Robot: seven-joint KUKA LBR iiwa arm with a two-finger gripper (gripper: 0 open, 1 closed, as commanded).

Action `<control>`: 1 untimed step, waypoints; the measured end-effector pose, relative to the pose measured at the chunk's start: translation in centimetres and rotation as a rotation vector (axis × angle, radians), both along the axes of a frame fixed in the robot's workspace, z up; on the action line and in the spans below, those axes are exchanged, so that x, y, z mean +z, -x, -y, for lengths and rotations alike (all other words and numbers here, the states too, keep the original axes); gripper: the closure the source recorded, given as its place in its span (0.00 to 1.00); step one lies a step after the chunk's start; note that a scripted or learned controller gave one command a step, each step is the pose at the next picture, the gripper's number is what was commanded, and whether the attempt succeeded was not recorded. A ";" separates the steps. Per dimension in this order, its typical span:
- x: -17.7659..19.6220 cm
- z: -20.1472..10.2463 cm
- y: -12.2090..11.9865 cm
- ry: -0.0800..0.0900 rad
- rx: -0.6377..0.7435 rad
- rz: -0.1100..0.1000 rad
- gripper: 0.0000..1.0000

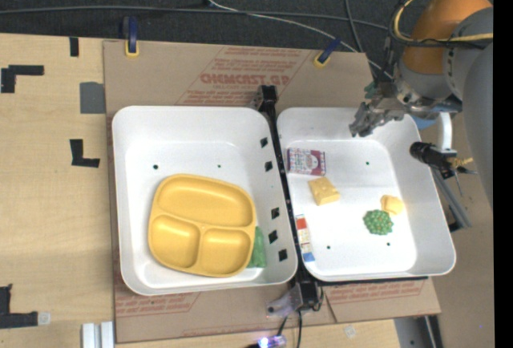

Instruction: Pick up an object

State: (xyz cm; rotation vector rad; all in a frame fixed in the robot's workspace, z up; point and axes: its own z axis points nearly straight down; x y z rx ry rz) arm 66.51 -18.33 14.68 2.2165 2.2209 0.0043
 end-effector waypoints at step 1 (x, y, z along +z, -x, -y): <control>6.4 -0.1 -0.2 0.001 0.000 0.001 1.00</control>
